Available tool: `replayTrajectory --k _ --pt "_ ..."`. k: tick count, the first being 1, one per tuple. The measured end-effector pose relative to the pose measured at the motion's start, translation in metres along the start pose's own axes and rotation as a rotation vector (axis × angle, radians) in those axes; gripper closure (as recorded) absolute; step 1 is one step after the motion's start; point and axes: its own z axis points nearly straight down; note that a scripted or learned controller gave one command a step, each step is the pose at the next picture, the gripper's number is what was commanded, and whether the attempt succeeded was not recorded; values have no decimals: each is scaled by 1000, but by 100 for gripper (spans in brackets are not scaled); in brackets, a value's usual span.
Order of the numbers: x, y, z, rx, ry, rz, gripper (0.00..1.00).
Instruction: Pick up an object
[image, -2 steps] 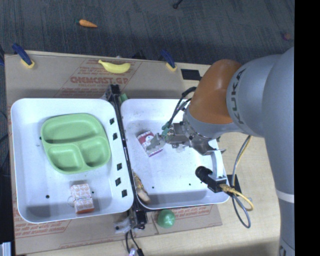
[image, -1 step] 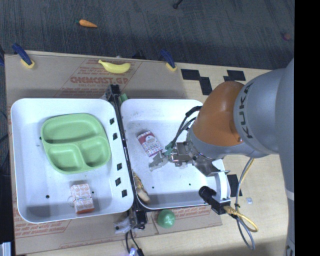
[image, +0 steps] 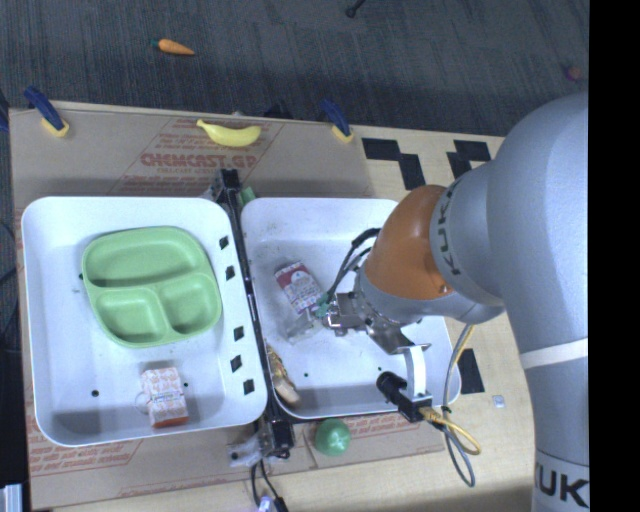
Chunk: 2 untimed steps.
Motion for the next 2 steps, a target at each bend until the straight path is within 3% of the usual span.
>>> replayTrajectory --k 1,2 --pt "0 0 -10 1 -1 -5 100" --pt "-66 -35 -95 -3 0 4 100"
